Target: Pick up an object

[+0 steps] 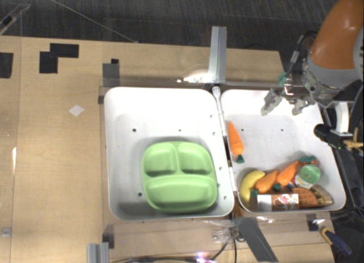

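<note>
The gripper (284,104) hangs over the right bin's (256,117) far end, fingers spread wide, holding nothing. This looks like the approach step. The objects lie well apart from it: a carrot (235,139) by the divider, a banana (250,183) and others at the near end. Next it must move over one and descend.

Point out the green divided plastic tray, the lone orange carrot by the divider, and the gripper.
green divided plastic tray (180,175): camera view, its centre ridge.
lone orange carrot (235,139): camera view, mid-body.
gripper (283,104): camera view, between its fingertips.
</note>
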You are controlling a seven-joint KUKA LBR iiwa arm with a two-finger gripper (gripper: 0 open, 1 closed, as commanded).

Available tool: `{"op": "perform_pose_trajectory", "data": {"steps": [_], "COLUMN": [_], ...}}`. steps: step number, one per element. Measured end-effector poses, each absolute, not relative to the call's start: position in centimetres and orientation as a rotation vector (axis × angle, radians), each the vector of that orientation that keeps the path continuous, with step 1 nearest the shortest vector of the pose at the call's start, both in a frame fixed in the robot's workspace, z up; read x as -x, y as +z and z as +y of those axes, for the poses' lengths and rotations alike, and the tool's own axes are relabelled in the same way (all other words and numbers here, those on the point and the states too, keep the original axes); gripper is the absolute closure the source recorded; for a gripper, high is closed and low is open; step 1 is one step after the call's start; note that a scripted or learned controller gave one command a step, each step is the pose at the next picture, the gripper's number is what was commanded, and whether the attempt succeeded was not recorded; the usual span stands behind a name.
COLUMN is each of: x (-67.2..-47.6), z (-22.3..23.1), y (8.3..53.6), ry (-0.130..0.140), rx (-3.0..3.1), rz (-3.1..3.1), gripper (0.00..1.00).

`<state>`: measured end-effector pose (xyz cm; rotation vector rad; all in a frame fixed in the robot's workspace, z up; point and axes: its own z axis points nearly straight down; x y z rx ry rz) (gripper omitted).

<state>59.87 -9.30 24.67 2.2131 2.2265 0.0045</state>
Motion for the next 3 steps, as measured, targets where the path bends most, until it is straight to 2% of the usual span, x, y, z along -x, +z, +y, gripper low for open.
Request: {"op": "perform_pose_trajectory", "data": {"steps": [1, 2, 3], "x": [-53.6, -49.6, -49.4], "z": [-8.3, -10.6, -8.9], "y": [17.1, 9.6, 9.4], "ry": [0.003, 0.013, 0.021], "rx": [-2.254, -2.256, -2.202], "rz": [2.186, 2.172, 2.205], "gripper": [0.0, 0.0, 0.0]}}
